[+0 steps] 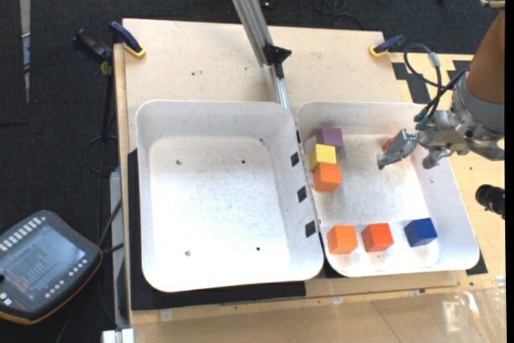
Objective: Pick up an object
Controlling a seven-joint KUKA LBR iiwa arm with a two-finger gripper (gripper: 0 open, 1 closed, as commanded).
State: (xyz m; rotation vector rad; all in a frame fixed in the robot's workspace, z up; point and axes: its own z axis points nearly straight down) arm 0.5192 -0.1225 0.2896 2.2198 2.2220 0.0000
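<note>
The right bin (450,197) holds several blocks. A purple block (330,137), a yellow block (325,154) and an orange block (326,176) sit bunched by its left wall. An orange block (343,238), a red-orange block (377,237) and a blue block (420,231) line its front edge. My gripper (414,155) hangs low over the right bin's back right part, open, with bare bin floor between its fingers. A small red-orange piece (389,142) peeks out on the far side of the left finger (395,154), partly hidden; I cannot tell whether they touch.
The left bin (161,124) lies beside the right one. A metal pole (245,0) slants down to the bins' shared back corner. Clamps (127,40) (387,46) sit at the board's back corners. A teach pendant (40,261) lies at the lower left.
</note>
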